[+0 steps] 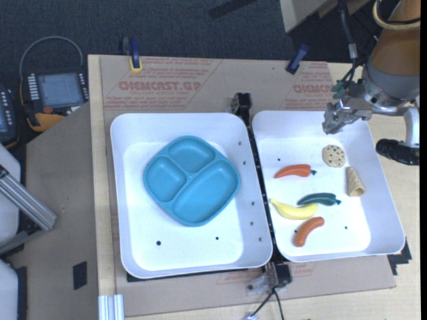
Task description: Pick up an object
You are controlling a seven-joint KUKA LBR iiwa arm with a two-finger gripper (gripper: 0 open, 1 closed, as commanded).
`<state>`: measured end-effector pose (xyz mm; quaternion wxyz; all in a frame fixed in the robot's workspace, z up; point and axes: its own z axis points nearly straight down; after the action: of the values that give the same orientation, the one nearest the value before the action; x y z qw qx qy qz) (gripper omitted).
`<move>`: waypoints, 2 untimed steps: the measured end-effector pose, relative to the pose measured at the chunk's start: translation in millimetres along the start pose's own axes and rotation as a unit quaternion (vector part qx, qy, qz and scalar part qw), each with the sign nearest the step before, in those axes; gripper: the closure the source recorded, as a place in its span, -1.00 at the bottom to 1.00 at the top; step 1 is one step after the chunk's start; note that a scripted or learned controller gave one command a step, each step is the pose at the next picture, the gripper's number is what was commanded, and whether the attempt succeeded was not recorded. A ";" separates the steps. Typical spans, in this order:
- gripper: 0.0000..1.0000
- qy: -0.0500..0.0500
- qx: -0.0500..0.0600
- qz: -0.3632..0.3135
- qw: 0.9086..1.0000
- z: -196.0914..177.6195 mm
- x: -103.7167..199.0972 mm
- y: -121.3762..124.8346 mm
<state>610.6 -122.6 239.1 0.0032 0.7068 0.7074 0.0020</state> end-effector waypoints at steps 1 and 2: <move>1.00 0.000 -0.001 0.000 1.000 -54.4 -0.3 1.9; 1.00 0.002 0.005 -0.002 1.000 -33.5 47.3 -5.9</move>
<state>604.4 -75.2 272.5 -0.0018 0.7054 0.7088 -0.0004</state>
